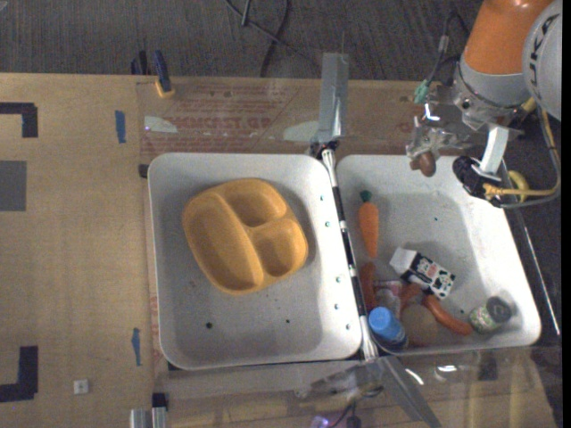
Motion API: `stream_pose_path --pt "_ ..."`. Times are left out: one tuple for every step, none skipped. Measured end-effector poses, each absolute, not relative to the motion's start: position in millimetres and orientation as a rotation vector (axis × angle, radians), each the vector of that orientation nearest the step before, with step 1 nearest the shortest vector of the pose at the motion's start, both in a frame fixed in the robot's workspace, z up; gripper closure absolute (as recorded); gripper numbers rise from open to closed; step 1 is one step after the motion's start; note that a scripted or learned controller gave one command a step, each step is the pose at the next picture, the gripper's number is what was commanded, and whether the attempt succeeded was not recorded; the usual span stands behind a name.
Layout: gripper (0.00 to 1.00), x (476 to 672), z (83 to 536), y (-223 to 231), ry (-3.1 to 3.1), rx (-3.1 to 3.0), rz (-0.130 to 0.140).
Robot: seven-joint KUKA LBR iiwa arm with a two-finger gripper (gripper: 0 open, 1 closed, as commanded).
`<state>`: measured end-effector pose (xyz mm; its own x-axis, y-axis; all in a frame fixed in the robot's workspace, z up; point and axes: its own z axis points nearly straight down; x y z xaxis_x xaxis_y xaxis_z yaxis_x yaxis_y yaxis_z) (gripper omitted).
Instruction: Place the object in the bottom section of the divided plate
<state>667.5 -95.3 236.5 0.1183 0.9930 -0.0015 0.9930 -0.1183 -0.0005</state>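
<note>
Gripper (426, 154) of the grey-and-orange arm (504, 34), raised over the far edge of the right bin (464, 212), with a small brownish object (427, 162) lodged between its fingertips; the fingers appear nearly closed on it, though the object is too small to identify. Height above the bin wall suggests that the piece is being carried clear of the clutter rather than dragged across it. Target is the yellow divided plate (245, 233), which lies in the left bin (178, 310), well apart from the gripper and on the other side of the ridge where the two bins meet. The plate has two smaller compartments toward its right and far side and one long compartment along its left and near side (this long one is judged to be the "bottom" section, but the plate sits turned, so the reading is not certain). All three compartments look bare, so the placing step is not yet done. Remaining items stay in the right bin: a carrot (368, 226) near the dividing ridge, a black-and-white carton (422, 271), a blue-capped bottle (385, 325), a sausage-like piece (448, 316) and a small round can (491, 314), crowded in the near corner.
</note>
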Motion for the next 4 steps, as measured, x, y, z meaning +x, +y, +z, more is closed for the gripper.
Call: stream_pose_path --pt "1.00 645.1 185 -26 2.150 2.292 -0.001" --pt "1.00 567.2 184 28 2.077 2.360 -0.001" --pt "1.00 579.3 193 50 2.218 2.223 0.003" --pt "1.00 608.6 185 44 2.095 2.338 0.002"
